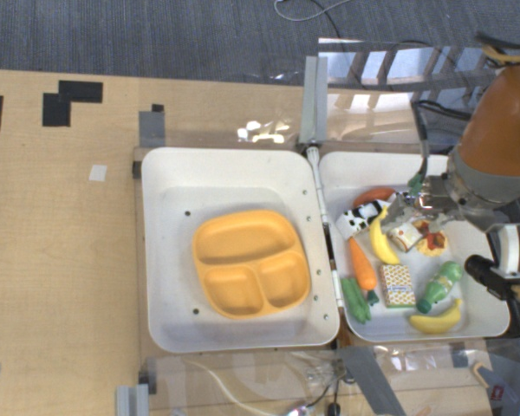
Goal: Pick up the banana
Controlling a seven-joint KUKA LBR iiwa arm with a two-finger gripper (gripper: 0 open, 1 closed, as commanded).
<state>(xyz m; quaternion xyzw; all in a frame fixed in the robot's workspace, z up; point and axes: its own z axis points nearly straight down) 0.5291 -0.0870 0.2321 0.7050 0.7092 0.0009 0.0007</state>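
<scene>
An orange divided plate (247, 263) is seen in the left bin (165, 232). In the right bin (334, 180), a carrot (361, 267) lies just left of the upper banana (382, 241), and a second banana (436, 320) lies at the near wall beside a green bottle (437, 286). The gripper (413, 204) hangs just right of the upper banana; whether the fingers are wide or narrow cannot be told. The crowding toys could be caught instead.
</scene>
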